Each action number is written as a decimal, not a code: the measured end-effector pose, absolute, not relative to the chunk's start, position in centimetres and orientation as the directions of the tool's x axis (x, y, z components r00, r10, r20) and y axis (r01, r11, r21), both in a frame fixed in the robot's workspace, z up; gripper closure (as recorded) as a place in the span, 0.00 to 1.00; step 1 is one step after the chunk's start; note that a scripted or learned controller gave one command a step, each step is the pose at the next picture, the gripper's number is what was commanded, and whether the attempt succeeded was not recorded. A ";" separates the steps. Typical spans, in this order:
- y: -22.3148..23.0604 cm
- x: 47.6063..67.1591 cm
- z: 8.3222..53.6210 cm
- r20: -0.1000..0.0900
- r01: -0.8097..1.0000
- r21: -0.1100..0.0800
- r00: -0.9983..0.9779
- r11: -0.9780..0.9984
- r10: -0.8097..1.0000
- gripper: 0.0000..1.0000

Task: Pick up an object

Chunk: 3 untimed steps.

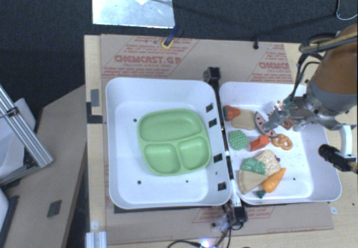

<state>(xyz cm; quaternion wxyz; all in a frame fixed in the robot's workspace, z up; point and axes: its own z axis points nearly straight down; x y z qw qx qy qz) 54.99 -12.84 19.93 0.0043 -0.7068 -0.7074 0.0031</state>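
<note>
camera view: the arm [335, 68] comes in at the right of the frame and its gripper [276, 120] sits low over the right bin [321, 185], in the upper middle of that bin; how wide the tool stands i cannot tell, the tip is too small and blurred against the clutter

the things to pick lie crowded there: a watermelon slice [260, 121] touching or just beside the tip, a pretzel [282, 141] just below it, a tan slice [243, 121] and a red piece [231, 111] to the upper left, a green knobbly ball [238, 139] by the divider, a small carrot [259, 143] between ball and pretzel, and lower down a sandwich [258, 171] with a bigger carrot [272, 181] against it

the left bin [120, 129] holds a green divided plate [172, 140], well apart from the tool

my guess at the risks: the pieces lie so near each other that the tip may land on two at once and nudge them aside rather than catch one; the flat watermelon slice and pretzel give little to bite on and could slip out on the lift; a descent slightly off would close on nothing or press into the bin floor
</note>
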 end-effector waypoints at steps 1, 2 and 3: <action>-12.8 55.3 20.5 0.000 1.000 0.001 -0.003 0.003 1.000 0.00; -13.3 55.4 16.2 0.001 1.000 -0.003 -0.001 0.001 1.000 0.00; -13.4 54.7 11.8 0.001 1.000 -0.003 -0.001 0.001 1.000 0.00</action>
